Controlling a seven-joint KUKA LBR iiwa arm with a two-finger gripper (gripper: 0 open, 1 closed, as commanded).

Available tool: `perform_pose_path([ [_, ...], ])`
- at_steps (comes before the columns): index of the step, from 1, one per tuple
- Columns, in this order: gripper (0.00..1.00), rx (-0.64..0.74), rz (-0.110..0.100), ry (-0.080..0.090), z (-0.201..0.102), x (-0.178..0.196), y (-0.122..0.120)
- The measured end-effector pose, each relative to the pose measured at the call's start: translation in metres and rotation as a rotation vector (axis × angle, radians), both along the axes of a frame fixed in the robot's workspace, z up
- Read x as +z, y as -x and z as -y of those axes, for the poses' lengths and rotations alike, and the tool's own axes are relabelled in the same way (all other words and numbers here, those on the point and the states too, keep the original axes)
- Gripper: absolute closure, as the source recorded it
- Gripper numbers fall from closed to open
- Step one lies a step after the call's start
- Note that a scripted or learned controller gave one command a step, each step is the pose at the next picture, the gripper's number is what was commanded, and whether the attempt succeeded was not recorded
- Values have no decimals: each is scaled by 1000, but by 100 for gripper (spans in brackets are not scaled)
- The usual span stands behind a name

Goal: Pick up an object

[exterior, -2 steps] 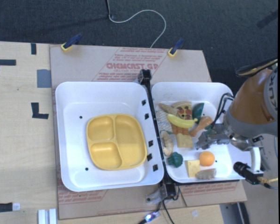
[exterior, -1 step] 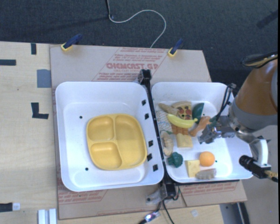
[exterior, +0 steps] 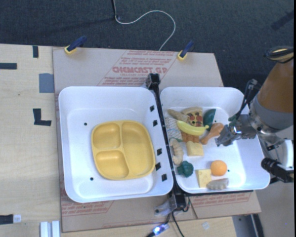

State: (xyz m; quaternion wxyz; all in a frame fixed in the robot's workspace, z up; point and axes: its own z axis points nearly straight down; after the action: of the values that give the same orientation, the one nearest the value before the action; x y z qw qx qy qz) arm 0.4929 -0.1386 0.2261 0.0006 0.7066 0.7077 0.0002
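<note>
Gripper [exterior: 226,137] over right bin [exterior: 246,174] near its right edge, low beside carrot [exterior: 212,132], prob. lining up a grab; nothing visibly held. Toys crowd bin's left half.

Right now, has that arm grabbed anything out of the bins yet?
Not that I can see. The gripper hangs over the right bin, beside the toy carrot. The banana and orange ball lie in the pile. The yellow tray sits in the left bin. Closing on an object and lifting remain.
</note>
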Motion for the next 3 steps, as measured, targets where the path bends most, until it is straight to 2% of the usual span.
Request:
perform_pose_path([
  [1,100,3,-1,-1,-22,-8,-42],
  [2,100,3,1,0,-29,0,-94],
  [3,100,3,0,-1,-48,-4,-133],
])
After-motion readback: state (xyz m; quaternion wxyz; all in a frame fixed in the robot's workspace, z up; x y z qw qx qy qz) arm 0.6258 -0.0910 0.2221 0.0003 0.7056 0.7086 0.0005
